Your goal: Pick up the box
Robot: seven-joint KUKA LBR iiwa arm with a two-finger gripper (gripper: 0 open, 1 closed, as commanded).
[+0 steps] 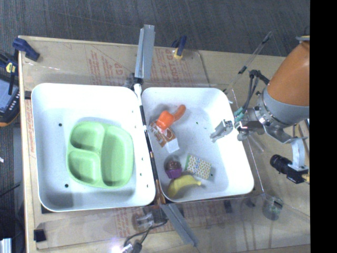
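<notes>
Pincer (221,129) above right bin (238,165), apart from box (198,166)

a robotics lab: a plywood tabletop (79,57) with two white bins (47,104), blue clamps (25,48), loose cables (137,240) and grey carpet (79,7).

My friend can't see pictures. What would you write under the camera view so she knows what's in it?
A robot gripper hangs over the right white bin, which holds a small patterned box, a banana, an orange carrot toy, a snack packet and a purple thing. The left bin holds a green divided plate.
</notes>
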